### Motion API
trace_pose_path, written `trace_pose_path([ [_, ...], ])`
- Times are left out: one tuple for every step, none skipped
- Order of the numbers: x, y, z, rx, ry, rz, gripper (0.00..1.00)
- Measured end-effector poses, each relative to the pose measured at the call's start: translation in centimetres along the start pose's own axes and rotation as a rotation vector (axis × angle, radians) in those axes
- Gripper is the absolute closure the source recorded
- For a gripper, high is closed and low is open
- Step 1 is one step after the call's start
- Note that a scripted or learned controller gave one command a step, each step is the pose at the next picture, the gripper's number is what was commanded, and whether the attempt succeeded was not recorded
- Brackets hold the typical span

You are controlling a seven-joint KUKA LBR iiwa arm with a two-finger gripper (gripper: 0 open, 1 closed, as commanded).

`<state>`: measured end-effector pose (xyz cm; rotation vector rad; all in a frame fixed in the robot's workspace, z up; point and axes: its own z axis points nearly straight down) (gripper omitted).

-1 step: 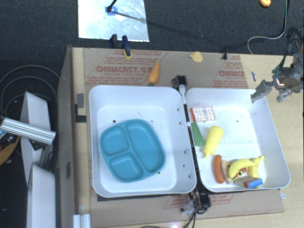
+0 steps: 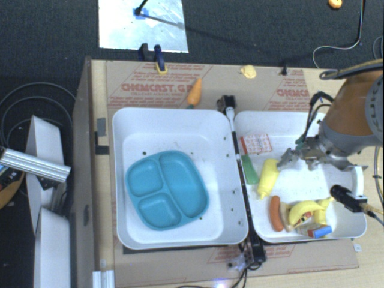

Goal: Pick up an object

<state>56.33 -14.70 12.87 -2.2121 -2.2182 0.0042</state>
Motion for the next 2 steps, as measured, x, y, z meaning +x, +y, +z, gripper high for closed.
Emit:
trace_pose_path([
  [5.5, -3.2, 4.2, -0.007, -0.001, -0.005, 0.0],
  [5.2, -3.1, 3.0, -0.012, -0.004, -0.001, 1.0],
])
